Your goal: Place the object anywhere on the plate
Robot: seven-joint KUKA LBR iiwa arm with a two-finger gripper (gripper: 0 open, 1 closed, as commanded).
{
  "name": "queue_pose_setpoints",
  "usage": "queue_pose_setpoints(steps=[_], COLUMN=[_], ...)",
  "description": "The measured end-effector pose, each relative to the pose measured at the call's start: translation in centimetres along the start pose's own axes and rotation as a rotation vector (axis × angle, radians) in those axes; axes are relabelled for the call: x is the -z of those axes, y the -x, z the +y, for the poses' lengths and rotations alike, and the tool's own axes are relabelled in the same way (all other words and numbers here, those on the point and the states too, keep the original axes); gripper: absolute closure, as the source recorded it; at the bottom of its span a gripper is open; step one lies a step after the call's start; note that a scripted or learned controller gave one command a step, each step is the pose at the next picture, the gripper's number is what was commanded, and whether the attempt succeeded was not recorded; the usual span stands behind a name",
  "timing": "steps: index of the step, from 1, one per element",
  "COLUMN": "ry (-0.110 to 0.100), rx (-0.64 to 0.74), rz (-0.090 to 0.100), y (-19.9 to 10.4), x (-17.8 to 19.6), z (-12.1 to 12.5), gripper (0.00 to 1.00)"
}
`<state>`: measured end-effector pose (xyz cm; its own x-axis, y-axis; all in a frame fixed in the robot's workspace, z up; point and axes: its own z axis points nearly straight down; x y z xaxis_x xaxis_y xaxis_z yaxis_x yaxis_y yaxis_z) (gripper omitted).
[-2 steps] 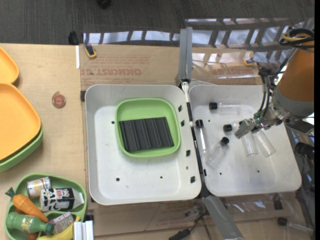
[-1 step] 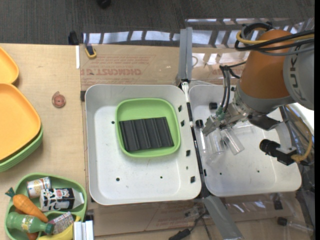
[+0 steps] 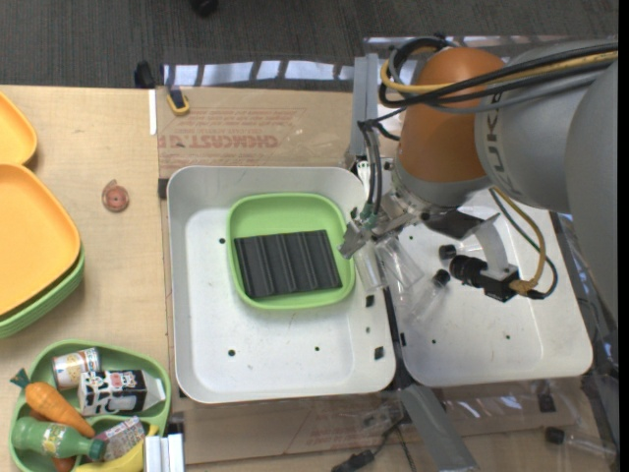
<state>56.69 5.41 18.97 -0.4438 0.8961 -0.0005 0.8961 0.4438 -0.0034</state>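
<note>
Dark ridged object (image 3: 286, 264) on green plate (image 3: 246, 222), left of gripper (image 3: 376, 249); gripper state unclear.

plate (image 3: 288, 214): smooth green plastic | ribbed slab (image 3: 287, 264): matt dark grey | bin (image 3: 197, 293): glossy white plastic

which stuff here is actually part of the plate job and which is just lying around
Part of the job:
- green plate in the left bin
- dark ribbed slab, lying on the plate
- gripper, at the plate's right rim

Just lying about:
- orange plates at the left edge
- green bowl of toy food, bottom left
- right bin
- cardboard behind the bins
</note>
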Motion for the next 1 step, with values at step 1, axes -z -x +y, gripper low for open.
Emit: queue_pose_setpoints(steps=[1], ry=[0.0], rx=[-0.001], rz=[0.0], y=[0.02], x=[0.02], z=[0.0], gripper=[0.0])
